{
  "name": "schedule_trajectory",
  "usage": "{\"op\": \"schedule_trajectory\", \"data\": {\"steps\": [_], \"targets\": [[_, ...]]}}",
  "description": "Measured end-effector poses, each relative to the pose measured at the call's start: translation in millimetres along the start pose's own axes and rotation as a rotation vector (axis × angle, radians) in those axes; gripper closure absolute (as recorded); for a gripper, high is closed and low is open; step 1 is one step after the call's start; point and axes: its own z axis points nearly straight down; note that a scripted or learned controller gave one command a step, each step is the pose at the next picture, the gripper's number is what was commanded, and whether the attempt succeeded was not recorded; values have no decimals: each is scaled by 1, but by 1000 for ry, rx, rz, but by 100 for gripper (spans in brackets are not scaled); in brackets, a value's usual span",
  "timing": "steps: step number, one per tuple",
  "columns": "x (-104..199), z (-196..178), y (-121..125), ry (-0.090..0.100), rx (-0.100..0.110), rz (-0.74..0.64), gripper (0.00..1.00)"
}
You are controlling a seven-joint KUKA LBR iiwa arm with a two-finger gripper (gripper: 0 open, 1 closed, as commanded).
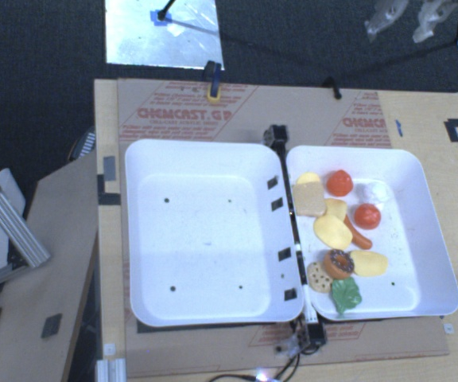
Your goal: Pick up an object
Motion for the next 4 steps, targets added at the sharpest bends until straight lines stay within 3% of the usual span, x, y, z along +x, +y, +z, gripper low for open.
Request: {"op": "schedule_trajectory", "data": {"steps": [1, 2, 3, 4], "targets": [[0, -12, 0, -1, -4, -3, 100], [0, -12, 0, -1, -3, -3, 0], [1, -23, 0, -2, -8, -7, 100], [-83, 1, -11, -1, 2, 7, 100]]}}
